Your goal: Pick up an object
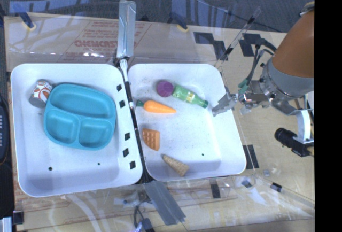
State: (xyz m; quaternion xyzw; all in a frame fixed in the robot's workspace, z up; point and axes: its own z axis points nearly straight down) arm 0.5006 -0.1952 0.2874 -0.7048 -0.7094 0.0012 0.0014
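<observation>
Gripper point(220, 105) poised at the right bin's point(230, 142) right rim; finger state cannot be told. Nothing seen held. Carrot point(158, 108), nearest candidates, lies inside, well apart.

A robotics lab — left of the gripper point(222, 105) sit two white bins point(32, 172) holding toy food, on a taped bench point(278, 172) with clear plastic sheeting point(80, 28) beyond — dark carpet behind.

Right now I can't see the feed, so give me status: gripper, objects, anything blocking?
Gripper at right bin's right rim, nothing held. Carrot, green bottle, purple ball, waffle, cone loose inside. Nothing blocking.
</observation>
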